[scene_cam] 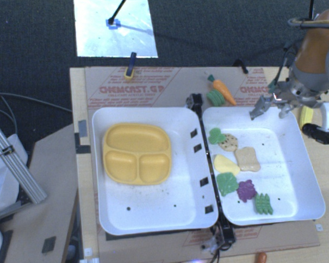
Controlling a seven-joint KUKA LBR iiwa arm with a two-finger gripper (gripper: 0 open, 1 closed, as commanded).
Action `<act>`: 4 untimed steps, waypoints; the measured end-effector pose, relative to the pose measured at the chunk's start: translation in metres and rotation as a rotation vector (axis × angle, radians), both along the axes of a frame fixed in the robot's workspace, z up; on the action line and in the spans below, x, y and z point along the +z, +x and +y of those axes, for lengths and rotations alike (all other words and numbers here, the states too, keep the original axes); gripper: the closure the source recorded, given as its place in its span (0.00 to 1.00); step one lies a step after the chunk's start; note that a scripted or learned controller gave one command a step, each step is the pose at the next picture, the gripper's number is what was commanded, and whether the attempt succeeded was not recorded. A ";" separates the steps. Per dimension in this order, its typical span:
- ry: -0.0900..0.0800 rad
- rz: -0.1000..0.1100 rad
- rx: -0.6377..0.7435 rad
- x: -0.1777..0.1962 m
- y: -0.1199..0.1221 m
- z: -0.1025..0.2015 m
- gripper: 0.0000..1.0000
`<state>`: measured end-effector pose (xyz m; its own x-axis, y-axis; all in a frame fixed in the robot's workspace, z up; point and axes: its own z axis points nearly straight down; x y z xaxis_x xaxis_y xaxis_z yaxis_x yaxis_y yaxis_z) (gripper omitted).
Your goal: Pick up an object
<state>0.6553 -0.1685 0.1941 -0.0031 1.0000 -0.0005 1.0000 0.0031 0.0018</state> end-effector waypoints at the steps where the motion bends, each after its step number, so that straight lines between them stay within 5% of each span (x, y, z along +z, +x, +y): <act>1: 0.001 0.007 -0.006 -0.086 -0.050 -0.038 0.00; 2: -0.001 -0.003 0.002 -0.058 -0.020 -0.024 0.00; 3: 0.005 0.008 0.003 -0.113 -0.075 0.043 0.00; 4: 0.000 0.001 -0.004 -0.109 -0.141 0.053 0.00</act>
<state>0.5141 -0.1159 0.0854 0.0010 1.0000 -0.0001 1.0000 -0.0010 0.0009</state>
